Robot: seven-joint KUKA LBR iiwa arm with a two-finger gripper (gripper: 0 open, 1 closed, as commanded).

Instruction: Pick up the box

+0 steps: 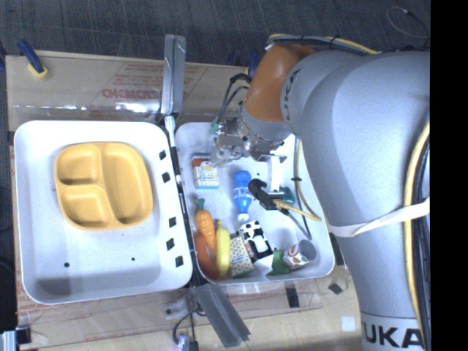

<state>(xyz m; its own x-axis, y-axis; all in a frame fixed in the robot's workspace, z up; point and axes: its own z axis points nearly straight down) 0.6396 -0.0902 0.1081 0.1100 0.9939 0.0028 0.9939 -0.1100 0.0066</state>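
A small box (207,175) with a red, white and blue label lies flat near the left wall of the right bin (322,265), toward its far end. My gripper (224,149) hangs over the far part of that bin, just beyond the box and slightly to its right, low and close to it. Nothing shows between the gripper and the box, and the box rests on the bin floor. The grey arm with its orange band (267,86) covers the bin's right side.
A blue bottle (242,189) lies right of the box. Nearer the front are a carrot (206,225), a banana (221,248), a patterned pouch (240,256), a black-and-white toy (254,238) and a cup (300,254). The left bin (44,276) holds a yellow divided plate (102,183).
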